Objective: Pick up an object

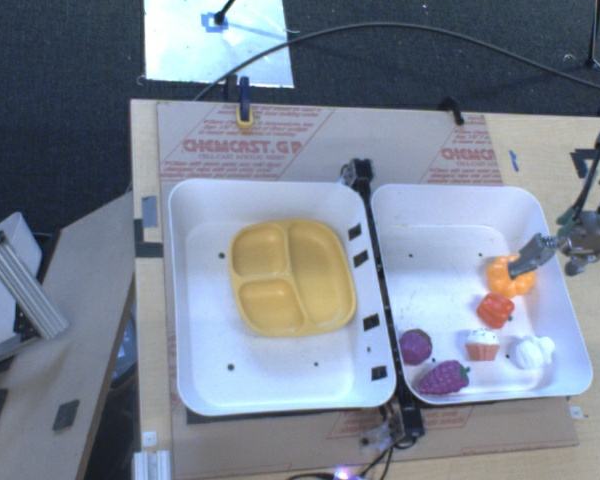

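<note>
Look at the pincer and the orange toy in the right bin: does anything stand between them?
Nothing visible does. The pincer sits right at the orange toy, at its upper right edge. The red toy lies just below it, off to the side.

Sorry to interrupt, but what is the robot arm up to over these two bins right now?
The gripper is reaching into the right bin from the right, its tip at the orange toy near the far side. Nothing is lifted yet. A red toy, a cupcake, a white toy and two purple fruits lie nearby. The left bin holds a yellow divided plate.
</note>
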{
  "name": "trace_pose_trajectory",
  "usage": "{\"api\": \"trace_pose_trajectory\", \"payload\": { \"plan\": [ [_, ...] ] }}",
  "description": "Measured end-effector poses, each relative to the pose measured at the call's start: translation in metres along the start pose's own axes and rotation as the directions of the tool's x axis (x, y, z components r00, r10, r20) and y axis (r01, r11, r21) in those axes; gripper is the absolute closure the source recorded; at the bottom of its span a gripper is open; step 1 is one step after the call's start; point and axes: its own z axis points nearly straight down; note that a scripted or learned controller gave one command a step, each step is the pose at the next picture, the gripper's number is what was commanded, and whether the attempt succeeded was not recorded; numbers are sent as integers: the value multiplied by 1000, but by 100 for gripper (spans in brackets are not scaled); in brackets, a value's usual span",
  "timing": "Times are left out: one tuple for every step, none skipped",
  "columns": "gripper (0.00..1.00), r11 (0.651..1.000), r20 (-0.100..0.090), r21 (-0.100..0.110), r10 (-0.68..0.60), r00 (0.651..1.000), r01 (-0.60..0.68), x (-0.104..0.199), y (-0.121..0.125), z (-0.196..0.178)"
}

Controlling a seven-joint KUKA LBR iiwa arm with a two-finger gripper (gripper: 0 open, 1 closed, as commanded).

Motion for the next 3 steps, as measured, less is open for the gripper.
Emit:
{"api": "trace_pose_trajectory", "payload": {
  "plan": [
    [0, 1000, 3, -10, -3, 1000, 3, 0, 2, -5],
    [0, 1000, 2, -8, -1, 1000, 1, 0, 6, 37],
    [0, 1000, 1, -7, 0, 1000, 0, -3, 3, 80]
  ]
}}
